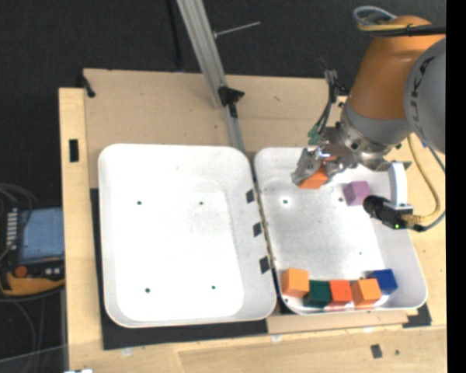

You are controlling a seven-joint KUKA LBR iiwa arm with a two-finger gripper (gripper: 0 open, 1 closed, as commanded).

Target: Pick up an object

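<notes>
My gripper (pixel 314 169) hangs over the far part of the right bin (pixel 326 239), near its back left corner. A small orange block (pixel 314 181) shows between the tips of its fingers, and they are shut on it. A pale purple block (pixel 357 192) lies on the bin floor just right of the gripper. Along the bin's front edge sit an orange block (pixel 297 281), a dark green block (pixel 319 292), a red-orange block (pixel 340 291), another orange block (pixel 366 291) and a blue block (pixel 384 280).
The left bin (pixel 175 231) lies beside the right one, with a row of black clips (pixel 258 228) between them. A slanted metal pole (pixel 206 45) rises behind the bins. The arm's orange band (pixel 384 68) and a black cable fitting (pixel 382 208) hang over the right bin's far right.
</notes>
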